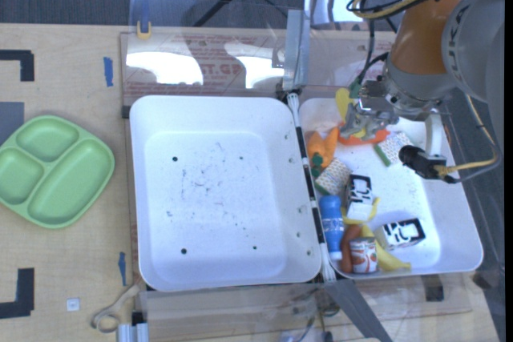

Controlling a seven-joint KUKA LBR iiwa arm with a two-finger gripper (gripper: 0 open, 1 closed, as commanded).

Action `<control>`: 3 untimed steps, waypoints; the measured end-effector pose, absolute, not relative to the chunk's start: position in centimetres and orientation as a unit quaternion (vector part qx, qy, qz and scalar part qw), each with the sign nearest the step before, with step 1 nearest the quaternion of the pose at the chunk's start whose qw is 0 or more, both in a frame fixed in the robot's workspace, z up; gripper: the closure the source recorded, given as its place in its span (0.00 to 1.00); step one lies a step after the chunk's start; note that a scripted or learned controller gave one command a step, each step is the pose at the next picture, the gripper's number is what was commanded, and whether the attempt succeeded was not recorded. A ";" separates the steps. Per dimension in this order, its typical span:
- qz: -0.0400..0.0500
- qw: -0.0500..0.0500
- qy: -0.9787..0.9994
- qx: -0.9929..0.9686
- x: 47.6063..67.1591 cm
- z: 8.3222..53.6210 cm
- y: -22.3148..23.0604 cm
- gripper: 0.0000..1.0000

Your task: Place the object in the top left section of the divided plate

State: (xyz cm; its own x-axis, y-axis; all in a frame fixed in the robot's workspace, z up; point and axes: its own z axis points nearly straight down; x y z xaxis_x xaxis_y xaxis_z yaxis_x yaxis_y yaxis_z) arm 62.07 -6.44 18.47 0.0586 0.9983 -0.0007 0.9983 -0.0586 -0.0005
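Observation:
The green divided plate (56,170) lies on the bench at the far left, outside both bins. Its top left section (46,138) holds nothing. My gripper (362,122) is down in the back part of the right bin (461,228), far from the plate. It hangs over a flat orange piece (366,138), with an orange toy (323,146) just to its left and a yellow item (343,102) behind it. The wrist hides whether anything is held.
The right bin also holds a blue bottle (331,214), a red can (363,255), a banana (390,260), two black-and-white items (403,232) and speckled blocks (334,175). The left bin (216,180) stands between gripper and plate. A clear panel stands behind the bins.

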 end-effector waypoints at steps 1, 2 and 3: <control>0.000 0.000 0.686 0.728 62.1 18.5 -6.4 0.00; 0.000 -0.001 0.694 0.720 58.6 18.4 -0.2 0.00; -0.001 -0.002 0.641 0.767 47.9 19.3 3.8 0.00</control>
State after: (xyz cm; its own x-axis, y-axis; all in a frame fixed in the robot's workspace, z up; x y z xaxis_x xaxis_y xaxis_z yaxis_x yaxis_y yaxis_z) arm 47.87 3.76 19.32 0.1781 0.9840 0.0004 0.9840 -0.1781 -0.0037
